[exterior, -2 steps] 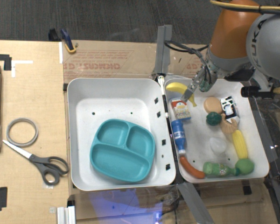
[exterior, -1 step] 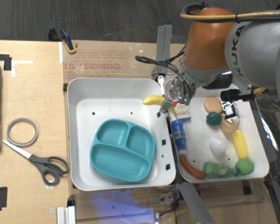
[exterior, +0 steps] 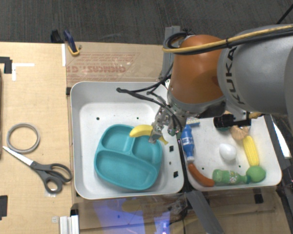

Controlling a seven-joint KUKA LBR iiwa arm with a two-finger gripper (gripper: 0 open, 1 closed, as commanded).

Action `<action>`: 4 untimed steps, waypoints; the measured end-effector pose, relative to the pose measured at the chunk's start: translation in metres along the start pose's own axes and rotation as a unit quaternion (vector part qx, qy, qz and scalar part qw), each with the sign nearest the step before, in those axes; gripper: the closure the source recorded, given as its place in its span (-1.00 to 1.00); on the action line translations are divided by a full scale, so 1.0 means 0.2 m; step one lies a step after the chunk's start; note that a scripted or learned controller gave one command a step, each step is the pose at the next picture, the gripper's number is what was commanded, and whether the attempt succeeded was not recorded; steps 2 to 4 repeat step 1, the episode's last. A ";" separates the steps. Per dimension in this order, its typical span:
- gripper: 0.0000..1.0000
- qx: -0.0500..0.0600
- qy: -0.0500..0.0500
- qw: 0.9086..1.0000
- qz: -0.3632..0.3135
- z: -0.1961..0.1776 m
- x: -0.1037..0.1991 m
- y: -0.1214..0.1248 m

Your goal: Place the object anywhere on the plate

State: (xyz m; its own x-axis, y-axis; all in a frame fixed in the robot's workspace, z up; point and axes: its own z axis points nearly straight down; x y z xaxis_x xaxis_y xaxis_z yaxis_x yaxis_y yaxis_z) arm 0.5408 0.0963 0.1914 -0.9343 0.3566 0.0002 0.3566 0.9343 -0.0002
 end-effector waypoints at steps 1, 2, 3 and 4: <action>-1.00 0.000 0.000 1.000 0.001 0.00 0.00 0.00; -1.00 0.000 0.000 1.000 0.001 0.00 0.00 0.00; -1.00 0.000 0.000 1.000 0.001 0.00 0.00 0.00; -1.00 0.000 0.000 1.000 0.001 0.00 0.00 0.00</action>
